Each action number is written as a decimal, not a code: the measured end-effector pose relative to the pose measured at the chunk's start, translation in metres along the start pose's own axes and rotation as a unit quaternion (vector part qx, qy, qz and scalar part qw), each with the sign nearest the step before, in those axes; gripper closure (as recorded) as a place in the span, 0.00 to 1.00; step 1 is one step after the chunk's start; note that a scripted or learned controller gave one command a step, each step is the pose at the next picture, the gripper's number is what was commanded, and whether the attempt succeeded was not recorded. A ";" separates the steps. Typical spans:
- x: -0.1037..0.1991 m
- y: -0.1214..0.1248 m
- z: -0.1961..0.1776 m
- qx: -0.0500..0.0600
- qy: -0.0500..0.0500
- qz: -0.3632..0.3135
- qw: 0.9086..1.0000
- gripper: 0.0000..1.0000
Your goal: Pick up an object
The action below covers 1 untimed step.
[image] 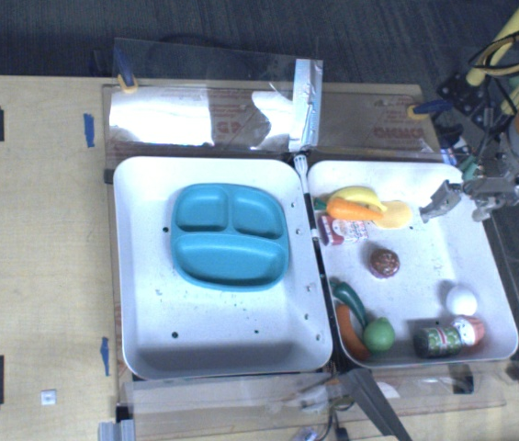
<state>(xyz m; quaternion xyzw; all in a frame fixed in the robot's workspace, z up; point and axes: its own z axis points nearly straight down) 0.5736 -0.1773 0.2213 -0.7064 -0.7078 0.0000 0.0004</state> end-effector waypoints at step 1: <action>0.111 -0.069 0.038 0.001 0.001 0.025 1.000 0.00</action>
